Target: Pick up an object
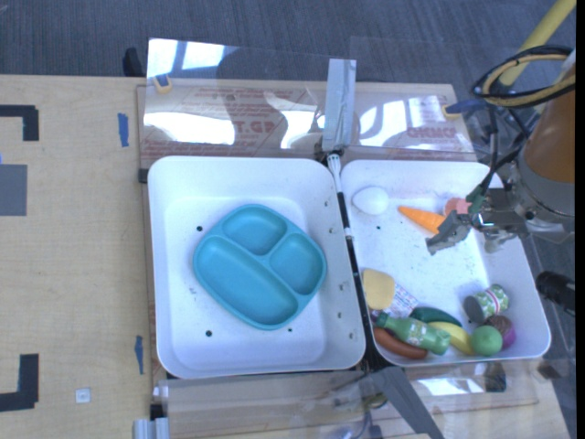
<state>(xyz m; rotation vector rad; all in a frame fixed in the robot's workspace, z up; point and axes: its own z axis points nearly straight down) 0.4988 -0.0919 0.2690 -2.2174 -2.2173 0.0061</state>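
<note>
Two shallow white plastic bins sat side by side on the wooden desk (64, 273). Left bin (174, 190) held a turquoise three-compartment plate (260, 265), roughly centred. In the right bin (512, 273), a white egg-shaped toy (370, 200) lay at the far left corner, with an orange carrot toy (422, 217) just right of it. The gripper (446, 238) hung just beside the carrot's right end. A yellow wedge toy (378, 288) lay near the left wall. A green bottle (416, 330), red sausage (399, 344), green ball (486, 340) and small can (491, 300) clustered along the near edge.
</note>
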